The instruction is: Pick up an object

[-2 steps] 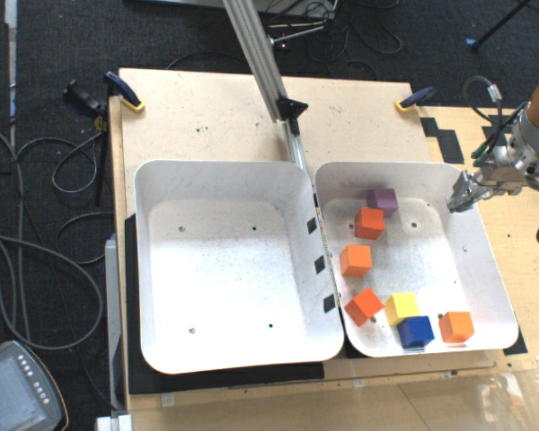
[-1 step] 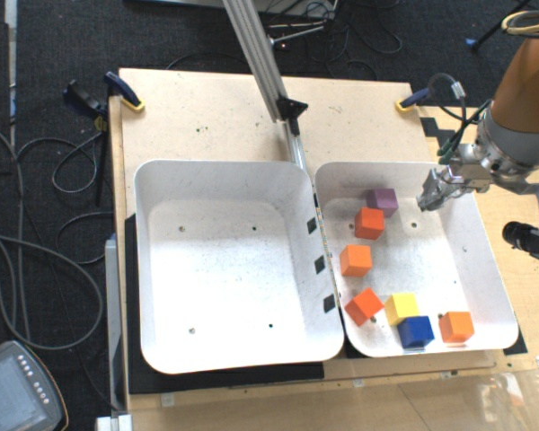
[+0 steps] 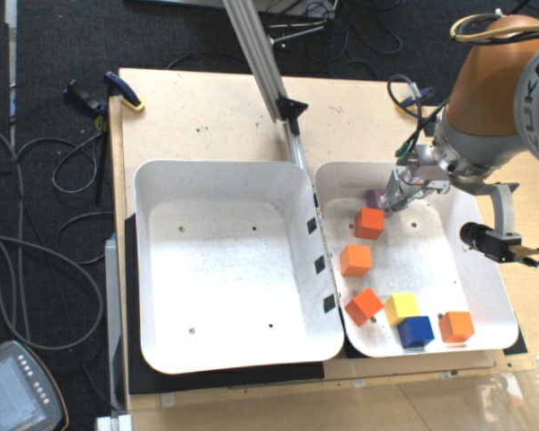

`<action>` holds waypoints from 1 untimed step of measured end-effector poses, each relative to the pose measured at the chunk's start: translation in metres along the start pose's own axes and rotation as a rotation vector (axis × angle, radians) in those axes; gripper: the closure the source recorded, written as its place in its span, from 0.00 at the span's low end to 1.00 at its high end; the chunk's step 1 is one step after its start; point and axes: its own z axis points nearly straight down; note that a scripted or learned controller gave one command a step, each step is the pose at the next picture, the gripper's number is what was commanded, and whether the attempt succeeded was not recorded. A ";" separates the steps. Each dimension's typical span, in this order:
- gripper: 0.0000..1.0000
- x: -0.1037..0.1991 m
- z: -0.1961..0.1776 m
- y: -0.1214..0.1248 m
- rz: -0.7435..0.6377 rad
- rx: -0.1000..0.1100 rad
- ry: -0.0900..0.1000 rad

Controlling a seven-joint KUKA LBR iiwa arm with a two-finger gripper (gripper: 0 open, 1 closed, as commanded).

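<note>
My claw [image 3: 393,197], grip state can't tell, sits low by small purple block [image 3: 375,197] & orange cube [image 3: 369,223] — I reckon it'll nudge, not grab.

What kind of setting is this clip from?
Likely a robotics lab: a bench with two white bins, coloured blocks in the right one, loose cables on dark carpet, and a teach pendant at the corner.
</note>
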 end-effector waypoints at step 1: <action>1.00 0.055 -0.007 0.005 -0.001 -0.003 0.000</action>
